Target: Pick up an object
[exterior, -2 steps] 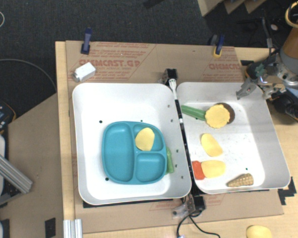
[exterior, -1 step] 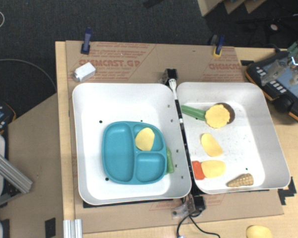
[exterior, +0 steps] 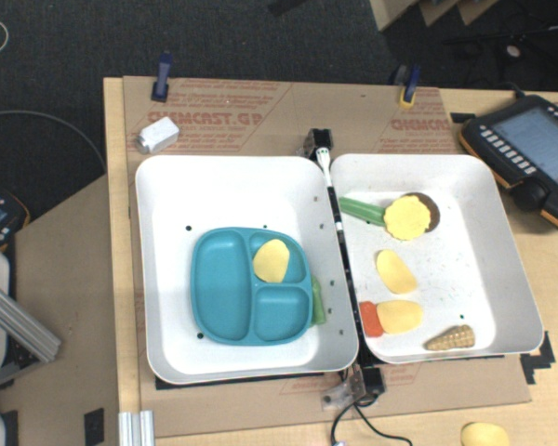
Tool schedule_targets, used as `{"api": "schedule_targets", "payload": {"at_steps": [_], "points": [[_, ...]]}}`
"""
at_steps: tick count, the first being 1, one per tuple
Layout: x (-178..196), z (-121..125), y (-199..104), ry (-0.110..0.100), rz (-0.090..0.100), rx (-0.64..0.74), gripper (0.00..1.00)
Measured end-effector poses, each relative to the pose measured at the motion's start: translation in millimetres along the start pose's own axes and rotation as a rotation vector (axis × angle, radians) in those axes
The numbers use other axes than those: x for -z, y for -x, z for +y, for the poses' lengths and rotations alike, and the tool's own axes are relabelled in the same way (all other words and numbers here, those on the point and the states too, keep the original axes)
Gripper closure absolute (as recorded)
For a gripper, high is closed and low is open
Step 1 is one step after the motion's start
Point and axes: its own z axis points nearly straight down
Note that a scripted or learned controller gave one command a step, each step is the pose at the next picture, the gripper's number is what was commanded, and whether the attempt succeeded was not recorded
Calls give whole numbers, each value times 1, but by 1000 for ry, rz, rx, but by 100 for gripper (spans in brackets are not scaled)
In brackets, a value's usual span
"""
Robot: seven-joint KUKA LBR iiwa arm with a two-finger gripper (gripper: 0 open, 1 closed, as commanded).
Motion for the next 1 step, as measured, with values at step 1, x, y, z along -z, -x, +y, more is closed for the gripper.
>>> {"api": "schedule_targets", "payload": {"at_steps": [1], "points": [[-1,1,-1,-14,4,1,100]]}}
